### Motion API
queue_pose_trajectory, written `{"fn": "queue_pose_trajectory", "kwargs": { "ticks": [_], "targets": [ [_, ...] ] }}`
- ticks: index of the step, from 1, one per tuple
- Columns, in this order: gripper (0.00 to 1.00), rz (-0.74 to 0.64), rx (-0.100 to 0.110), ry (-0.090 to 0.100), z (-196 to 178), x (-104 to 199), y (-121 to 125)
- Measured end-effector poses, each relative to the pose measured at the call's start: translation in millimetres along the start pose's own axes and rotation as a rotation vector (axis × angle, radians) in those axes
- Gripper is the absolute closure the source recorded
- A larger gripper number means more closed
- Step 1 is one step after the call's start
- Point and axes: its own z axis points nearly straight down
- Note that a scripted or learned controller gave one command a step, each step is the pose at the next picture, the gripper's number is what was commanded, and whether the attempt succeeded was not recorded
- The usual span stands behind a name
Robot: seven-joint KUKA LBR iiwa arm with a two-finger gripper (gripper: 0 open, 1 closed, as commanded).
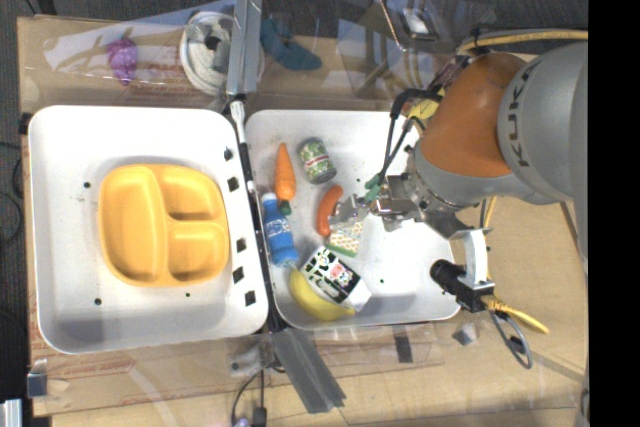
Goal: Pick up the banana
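The grey two-finger gripper (352,212), whose grip I cannot tell, hangs over the right white bin (410,300), with the curved yellow banana (312,300) below-left of it at the bin's near edge, partly under a black-and-white patterned carton (334,273).

Both bins (60,130) are white. A yellow sectioned tray (165,220) sits in the left one. In the right bin: a yellow banana (312,302), a black-and-white patterned carton (333,273), an orange carrot (285,172), a blue bottle (277,231), and a red-orange pepper (328,210).
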Motion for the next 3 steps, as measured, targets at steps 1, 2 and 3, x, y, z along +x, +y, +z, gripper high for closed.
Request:
{"fn": "queue_pose_trajectory", "kwargs": {
  "ticks": [1,2,3],
  "targets": [
    [0.0,-0.169,-0.009,-0.002,100.9,45.6,-25.7],
    [1.0,-0.175,-0.009,-0.003,91.6,45.7,-24.6],
    [0.0,-0.175,-0.009,-0.003,91.5,45.7,-24.5]
  ]
}}
